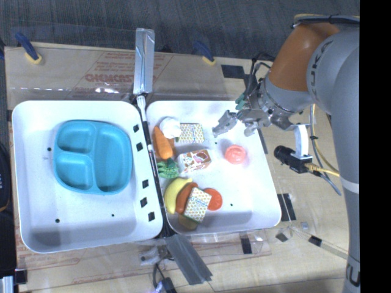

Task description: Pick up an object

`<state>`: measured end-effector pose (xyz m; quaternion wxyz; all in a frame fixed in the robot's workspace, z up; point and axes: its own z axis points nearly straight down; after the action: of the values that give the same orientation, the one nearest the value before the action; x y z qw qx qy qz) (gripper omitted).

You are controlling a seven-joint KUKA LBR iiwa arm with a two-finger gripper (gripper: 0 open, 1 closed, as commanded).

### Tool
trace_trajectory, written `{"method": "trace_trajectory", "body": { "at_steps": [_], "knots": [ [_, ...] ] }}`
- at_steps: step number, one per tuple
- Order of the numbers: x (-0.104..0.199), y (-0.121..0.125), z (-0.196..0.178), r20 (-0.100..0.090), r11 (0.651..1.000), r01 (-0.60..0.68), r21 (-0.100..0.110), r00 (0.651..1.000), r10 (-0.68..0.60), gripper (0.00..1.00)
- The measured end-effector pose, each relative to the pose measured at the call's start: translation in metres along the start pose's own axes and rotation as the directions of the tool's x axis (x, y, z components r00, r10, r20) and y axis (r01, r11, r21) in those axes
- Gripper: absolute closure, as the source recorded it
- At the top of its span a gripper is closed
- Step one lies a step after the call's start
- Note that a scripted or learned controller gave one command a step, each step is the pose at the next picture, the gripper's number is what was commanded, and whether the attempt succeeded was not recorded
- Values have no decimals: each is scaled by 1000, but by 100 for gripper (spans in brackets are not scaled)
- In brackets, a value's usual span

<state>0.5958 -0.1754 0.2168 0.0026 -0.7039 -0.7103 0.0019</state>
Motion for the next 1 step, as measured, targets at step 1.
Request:
{"method": "trace_trajectory", "body": {
  "at_steps": [1],
  "knots": [
    [35,37,127,2,999,47,-4,999,-47,0]
  ]
}}
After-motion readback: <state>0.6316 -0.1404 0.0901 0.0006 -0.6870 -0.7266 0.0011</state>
